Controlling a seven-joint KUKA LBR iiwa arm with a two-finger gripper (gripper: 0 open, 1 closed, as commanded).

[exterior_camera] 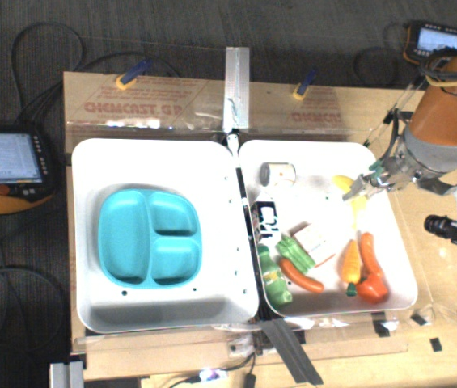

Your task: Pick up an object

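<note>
White bins [212, 156]; gripper [363, 186] above yellow object [343, 183]

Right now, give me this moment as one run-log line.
phase: reaching | hand: over right bin, beside yellow item | grasp: none visible | left bin: blue tray

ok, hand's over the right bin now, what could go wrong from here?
1. The hand sits close to the yellow piece by the right bin wall; a descent could clip the wall or just nudge the piece away.
2. The toy vegetables at the near end lie touching each other, so a grab there may catch two or slip.
3. The blue tray is in the other bin, well away.
</note>
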